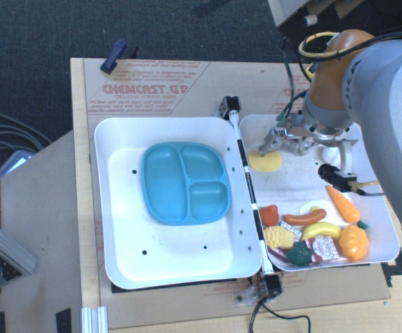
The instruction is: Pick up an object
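- Toy food lies heaped at the near end of the right bin (388,252): a corn cob (279,238), a broccoli floret (299,254), a banana (322,230), a sausage (303,218), an orange pepper (354,242), a carrot (343,204) and a red piece (268,214). All look like smooth moulded plastic.
- 1 pale yellow disc (265,161), flat and rounded, lies apart from the heap at the far end of the same bin, near the divider.
- Claw (278,141) sits just above and beside the disc. Claw opening: cannot tell from this angle; nothing is visibly held between its parts.
- Left bin (118,255) holds 1 blue tray (185,182) with 3 compartments, glossy, with rounded corners.
- Risk: the disc is thin and slick, so a closing grip may skid over it or push it against the bin wall.
- Risk: a descent offset toward the divider may strike the bin rim.
- Tabletop (152,89) is brown printed board.
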Robot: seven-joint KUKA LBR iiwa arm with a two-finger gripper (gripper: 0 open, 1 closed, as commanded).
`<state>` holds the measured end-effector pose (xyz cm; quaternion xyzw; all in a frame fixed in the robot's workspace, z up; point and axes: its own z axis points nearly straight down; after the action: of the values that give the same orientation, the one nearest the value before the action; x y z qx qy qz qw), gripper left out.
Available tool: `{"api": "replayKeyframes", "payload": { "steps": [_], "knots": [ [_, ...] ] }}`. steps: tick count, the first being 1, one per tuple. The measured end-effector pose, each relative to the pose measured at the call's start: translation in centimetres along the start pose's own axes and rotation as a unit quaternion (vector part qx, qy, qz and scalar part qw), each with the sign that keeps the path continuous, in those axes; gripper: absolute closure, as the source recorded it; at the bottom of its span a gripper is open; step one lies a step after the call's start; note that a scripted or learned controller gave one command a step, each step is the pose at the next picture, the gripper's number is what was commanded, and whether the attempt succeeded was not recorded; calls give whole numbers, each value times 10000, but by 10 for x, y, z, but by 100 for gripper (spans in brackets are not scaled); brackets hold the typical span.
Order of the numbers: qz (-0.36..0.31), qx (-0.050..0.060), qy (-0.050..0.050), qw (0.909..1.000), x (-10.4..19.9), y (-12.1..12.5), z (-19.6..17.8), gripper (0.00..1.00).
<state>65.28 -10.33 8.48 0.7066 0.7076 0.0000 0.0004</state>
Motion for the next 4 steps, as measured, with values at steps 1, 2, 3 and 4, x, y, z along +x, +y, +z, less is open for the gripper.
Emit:
{"api": "replayKeyframes", "payload": {
  "steps": [1, 2, 3, 4],
  "knots": [
    [-7, -9, -10, 10000, 0, 1, -11, 100],
    [-7, -5, -9, 10000, 0, 1, -11, 0],
    [-11, -20, -19, 10000, 0, 1, -21, 100],
    [-13, -16, -18, 10000, 0, 1, -21, 0]
  ]
}}
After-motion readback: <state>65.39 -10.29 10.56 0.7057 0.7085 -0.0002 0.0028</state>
